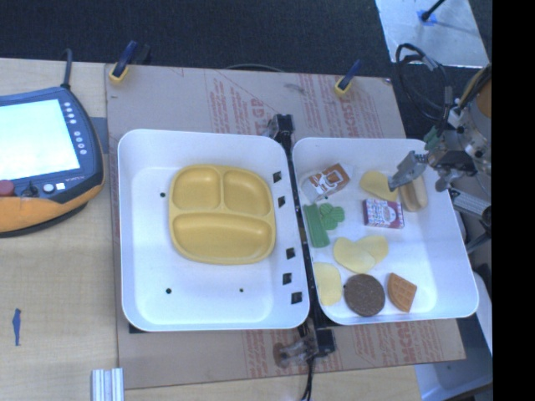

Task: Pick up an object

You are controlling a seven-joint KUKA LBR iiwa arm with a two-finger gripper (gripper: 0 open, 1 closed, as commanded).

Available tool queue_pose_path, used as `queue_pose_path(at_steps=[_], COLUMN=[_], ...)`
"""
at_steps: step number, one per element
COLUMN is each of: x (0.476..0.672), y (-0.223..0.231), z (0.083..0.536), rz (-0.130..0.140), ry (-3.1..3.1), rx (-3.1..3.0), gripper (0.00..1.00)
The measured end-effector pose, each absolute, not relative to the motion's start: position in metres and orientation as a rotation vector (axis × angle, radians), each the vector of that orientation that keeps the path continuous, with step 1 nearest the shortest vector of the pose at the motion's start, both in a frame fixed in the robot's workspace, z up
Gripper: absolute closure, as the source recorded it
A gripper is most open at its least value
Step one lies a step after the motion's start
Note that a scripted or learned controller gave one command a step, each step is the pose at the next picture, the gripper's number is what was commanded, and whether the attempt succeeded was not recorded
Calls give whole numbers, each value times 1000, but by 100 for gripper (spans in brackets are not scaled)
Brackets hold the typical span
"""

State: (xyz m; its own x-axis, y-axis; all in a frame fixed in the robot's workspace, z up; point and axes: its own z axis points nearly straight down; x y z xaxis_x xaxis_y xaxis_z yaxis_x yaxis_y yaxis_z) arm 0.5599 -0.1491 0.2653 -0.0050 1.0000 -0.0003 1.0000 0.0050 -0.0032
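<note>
The right bin holds several toy foods: a brown-and-white packet, a yellow chip, a tan bun, a red carton, a green piece, pale yellow slices, a dark round cookie and an orange wedge. My gripper hangs over the bin's upper right part, just above the bun and beside the yellow chip. It looks open, with one grey finger slanting down to the left. Nothing shows between the fingers.
The left bin holds a yellow divided plate. A teach pendant lies on the bench at far left. Black clips run down the seam between the bins. Cables and arm hardware crowd the right edge.
</note>
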Motion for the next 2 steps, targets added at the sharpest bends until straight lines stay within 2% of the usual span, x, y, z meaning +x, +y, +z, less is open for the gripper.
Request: queue_pose_path(at_steps=[1,2], x=[602,639], y=[-149,-123], z=[87,92], rz=[4,30], ry=[-2238,-2224], rx=[-2218,-2205], gripper=[0,0])
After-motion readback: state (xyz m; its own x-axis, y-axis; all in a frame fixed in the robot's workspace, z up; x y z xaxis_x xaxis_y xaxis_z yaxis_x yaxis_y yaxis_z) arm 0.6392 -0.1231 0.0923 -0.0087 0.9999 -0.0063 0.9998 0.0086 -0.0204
